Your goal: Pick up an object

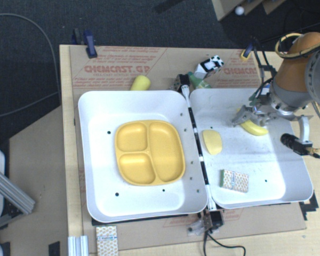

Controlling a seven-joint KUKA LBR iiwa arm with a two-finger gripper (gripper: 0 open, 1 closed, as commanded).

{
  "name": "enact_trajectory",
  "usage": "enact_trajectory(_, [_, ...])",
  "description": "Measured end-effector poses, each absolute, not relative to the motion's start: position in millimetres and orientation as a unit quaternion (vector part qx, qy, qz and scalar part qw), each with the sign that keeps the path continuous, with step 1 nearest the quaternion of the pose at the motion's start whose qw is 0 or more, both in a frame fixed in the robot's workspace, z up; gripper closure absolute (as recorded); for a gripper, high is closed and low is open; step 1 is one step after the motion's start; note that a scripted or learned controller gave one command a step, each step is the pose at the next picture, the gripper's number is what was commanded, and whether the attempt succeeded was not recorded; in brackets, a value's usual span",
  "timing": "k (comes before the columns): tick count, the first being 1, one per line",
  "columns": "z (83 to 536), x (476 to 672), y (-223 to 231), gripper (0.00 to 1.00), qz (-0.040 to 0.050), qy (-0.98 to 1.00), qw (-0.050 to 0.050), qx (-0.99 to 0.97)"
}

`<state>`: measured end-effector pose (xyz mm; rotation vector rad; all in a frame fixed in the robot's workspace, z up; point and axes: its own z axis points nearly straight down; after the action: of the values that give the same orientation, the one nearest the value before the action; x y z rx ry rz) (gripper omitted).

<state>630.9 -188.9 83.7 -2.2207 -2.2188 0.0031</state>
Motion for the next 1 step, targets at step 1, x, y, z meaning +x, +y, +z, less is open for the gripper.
enact_trajectory(1, [95.4, 632.4, -188.9, 1.0, -0.0002, -0.707, -0.001, -0.707])
